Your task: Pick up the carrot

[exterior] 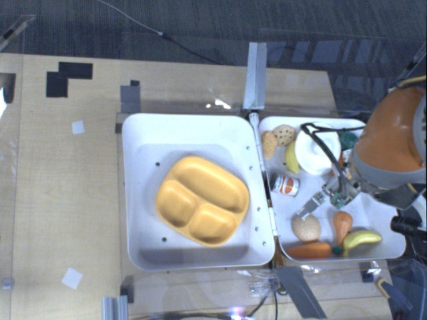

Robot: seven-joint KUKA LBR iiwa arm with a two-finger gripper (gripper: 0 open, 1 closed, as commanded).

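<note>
The carrot point(341, 225) is a short orange tapered piece in the right bin point(393, 251), near its front edge, with its narrow end pointing toward the front. My gripper point(309, 210) reaches in from the right and hangs over the bin's middle, to the left of the carrot and just above a tan round roll point(306, 229). There is a small gap between gripper and carrot. The orange-banded wrist point(393, 139) covers the bin's right side.
The right bin also holds a long orange-red piece point(309, 250), a yellow banana with a green tip point(361, 239), a red can point(287, 185), a white dish point(312, 155), another banana point(291, 157) and two cookies point(276, 137). A yellow divided tray point(201, 199) lies in the left bin point(140, 145).
</note>
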